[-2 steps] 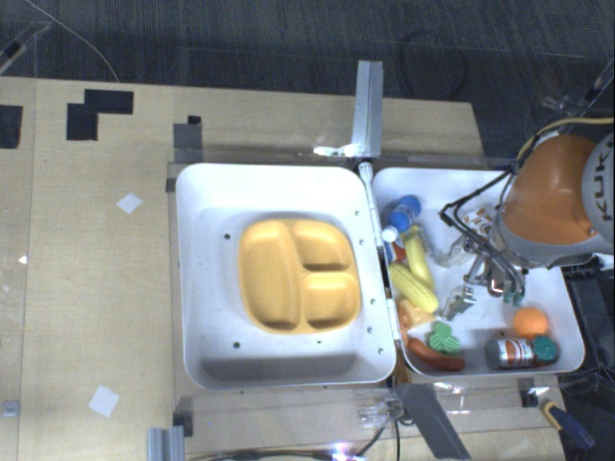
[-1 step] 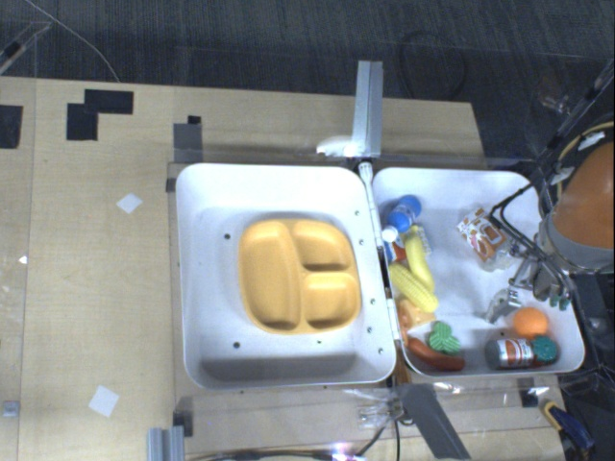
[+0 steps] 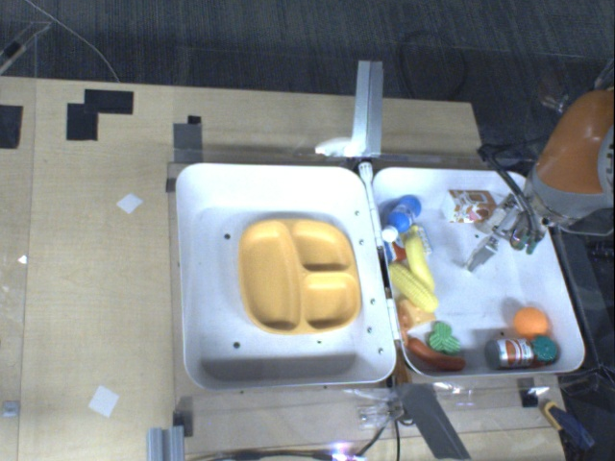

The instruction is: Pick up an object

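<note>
Light wooden bench (image 3: 86, 286), black tape patches (image 3: 96, 111); dark carpet floor (image 3: 240, 17) beyond.

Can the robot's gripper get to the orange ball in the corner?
Probably yes. The gripper hangs over the right bin, and the orange ball lies uncovered, though a can sits close beside it.

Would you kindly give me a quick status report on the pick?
Gripper over right bin, nothing between fingers. Snack packet nearest. Corn along the divider.
</note>
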Available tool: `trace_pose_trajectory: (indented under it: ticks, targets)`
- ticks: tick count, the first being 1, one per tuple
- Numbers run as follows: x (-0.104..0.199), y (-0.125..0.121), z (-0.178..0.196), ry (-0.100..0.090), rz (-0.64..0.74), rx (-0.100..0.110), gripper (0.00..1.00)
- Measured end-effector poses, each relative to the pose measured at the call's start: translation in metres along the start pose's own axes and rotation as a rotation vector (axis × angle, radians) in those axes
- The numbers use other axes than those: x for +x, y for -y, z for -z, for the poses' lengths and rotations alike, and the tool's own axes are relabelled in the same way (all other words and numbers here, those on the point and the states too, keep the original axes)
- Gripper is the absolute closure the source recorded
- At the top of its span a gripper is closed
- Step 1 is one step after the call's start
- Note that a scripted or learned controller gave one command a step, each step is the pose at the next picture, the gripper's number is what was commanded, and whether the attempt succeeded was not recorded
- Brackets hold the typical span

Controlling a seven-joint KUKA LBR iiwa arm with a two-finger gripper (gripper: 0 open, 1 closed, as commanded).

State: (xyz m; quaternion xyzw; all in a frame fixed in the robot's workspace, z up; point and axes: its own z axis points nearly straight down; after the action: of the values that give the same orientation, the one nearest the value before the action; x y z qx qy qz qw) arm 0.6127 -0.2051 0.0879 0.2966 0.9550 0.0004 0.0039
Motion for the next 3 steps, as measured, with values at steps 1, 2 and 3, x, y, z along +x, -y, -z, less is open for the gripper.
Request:
trace_pose_trajectory:
  ticks: [1,2,3]
  targets:
    - [0.051,-0.002,0.001,0.003,-0.032,-0.002,0.00]
    - [0.065,0.032,0.002,0.008,0.198,-0.002,0.00]
    - [0.040,-0.067,0.000,0.002,-0.449,-0.003,0.00]
